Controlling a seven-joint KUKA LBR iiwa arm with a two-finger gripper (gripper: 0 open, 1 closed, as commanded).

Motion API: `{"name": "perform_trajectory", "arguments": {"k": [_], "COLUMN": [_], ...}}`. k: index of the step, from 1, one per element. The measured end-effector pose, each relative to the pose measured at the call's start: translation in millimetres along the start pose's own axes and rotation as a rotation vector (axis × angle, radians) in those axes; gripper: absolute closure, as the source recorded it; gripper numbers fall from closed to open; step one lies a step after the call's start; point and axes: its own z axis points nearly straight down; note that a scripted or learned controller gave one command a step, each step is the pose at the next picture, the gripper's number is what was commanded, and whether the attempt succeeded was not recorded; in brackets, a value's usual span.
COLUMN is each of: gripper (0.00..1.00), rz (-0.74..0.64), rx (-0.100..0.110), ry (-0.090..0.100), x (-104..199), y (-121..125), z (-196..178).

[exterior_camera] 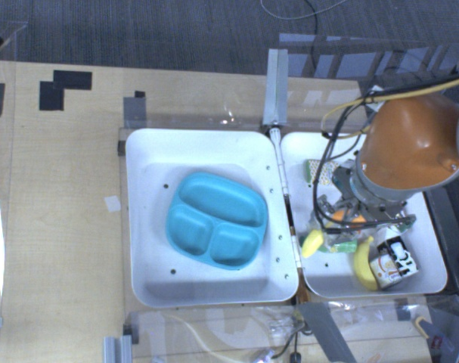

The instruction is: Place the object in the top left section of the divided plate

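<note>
A blue divided plate point(216, 220) is sitting in the left bin point(150, 165). The right bin point(433, 278) is holding a yellow banana point(364, 265), a lemon-like piece point(312, 243), a small box point(394, 262) and other clutter. The arm point(409, 146) is hanging over that pile, hiding its gripper; its grip can't be judged. A cable point(305, 6) is lying on grey carpet beyond the bench.

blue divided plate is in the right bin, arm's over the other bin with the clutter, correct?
Not quite. The camera view shows the blue divided plate in the left bin. The arm is over the right bin, above the clutter, as you said.
</note>
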Motion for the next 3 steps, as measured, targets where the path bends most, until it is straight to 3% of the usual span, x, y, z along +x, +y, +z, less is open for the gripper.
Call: {"name": "perform_trajectory", "arguments": {"k": [1, 2, 3], "gripper": [0.0, 0.0, 1.0], "rz": [0.0, -0.187, -0.184], "rx": [0.0, -0.001, 0.001], "ry": [0.0, 0.001, -0.006], "x": [0.1, 21.5, 18.8], "y": [-0.1, -70.0, -69.9], "z": [0.0, 43.6, 33.3]}}
